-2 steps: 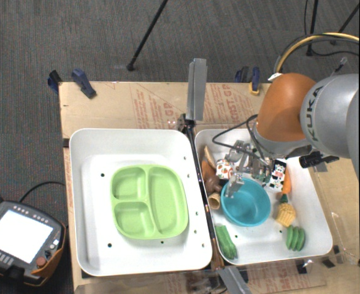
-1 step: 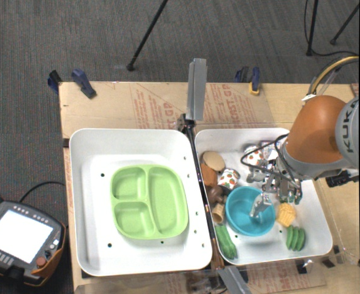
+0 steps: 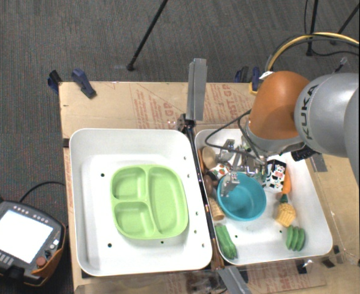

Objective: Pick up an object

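Two bins side by side on the table [image 3: 124,103]: left bin [image 3: 88,225], right bin [image 3: 317,216]. In the left bin, a divided tray [image 3: 149,202], near the middle. In the right bin, a bowl [image 3: 243,201] toward its left half, gripper [image 3: 232,177] right above the bowl's back rim. Just right of the bowl, a corn cob [image 3: 284,212]; behind that, a cow figure [image 3: 276,176]. Down front, a cucumber [image 3: 226,241] at the left wall, a ridged vegetable [image 3: 295,238] to the right. Off the table's left front corner, a pendant [image 3: 20,244] on the floor.
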{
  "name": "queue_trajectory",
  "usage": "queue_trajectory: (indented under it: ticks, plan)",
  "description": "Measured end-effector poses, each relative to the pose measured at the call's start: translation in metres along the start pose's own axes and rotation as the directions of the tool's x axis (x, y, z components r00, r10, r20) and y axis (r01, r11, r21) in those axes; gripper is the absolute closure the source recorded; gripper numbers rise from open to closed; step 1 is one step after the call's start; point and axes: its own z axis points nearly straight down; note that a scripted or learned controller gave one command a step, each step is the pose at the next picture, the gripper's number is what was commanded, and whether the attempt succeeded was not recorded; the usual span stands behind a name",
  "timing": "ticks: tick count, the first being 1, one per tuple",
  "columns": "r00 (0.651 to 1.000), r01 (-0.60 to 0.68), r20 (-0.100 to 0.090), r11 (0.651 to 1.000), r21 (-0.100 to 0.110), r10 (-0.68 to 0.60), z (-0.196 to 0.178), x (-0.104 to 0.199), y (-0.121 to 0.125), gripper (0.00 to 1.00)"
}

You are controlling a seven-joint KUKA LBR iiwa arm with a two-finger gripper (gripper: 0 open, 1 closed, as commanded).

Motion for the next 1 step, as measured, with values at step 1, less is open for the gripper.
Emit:
queue_trajectory:
  ticks: [1]
  plan:
    - [0.999,-0.036,-0.004,0.999,0.002,0.036,0.001,0.0231,-0.066,0.0]
